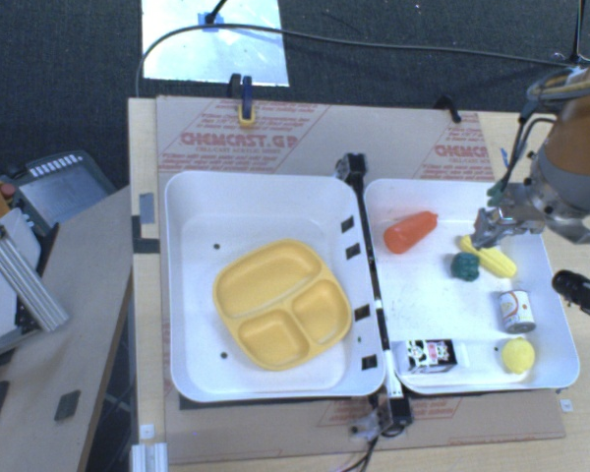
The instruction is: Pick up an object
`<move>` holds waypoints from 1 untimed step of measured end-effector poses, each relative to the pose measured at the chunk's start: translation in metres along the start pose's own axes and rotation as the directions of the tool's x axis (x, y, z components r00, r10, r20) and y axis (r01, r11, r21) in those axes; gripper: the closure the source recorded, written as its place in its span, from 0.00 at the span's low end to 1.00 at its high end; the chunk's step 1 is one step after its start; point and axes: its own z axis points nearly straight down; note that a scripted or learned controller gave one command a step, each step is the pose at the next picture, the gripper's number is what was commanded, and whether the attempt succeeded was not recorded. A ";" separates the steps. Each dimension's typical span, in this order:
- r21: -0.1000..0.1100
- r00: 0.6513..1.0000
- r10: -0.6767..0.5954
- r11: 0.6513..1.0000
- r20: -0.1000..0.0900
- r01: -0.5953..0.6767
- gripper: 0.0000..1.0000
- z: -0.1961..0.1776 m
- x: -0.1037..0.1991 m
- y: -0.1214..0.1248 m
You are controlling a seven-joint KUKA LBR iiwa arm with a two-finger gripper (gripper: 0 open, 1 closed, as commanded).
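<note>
Hovering just above the yellow corn cob (491, 259) in the right bin (560, 362), the end effector (492, 227) gives no clear sign of its grip; descending squarely across the cob, clear of the green piece (465, 267) beside it, seems wisest

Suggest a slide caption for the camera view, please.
Gripper hovers by a toy corn cob in the right bin; yellow tray fills the left.

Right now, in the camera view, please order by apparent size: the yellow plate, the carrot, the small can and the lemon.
1. Yellow plate, clearly the largest.
2. Carrot.
3. Small can and lemon: these look about alike, so I do not rank them.
</note>
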 end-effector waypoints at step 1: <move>0.001 1.000 -0.002 1.000 -0.002 0.002 1.00 0.012 0.059 -0.003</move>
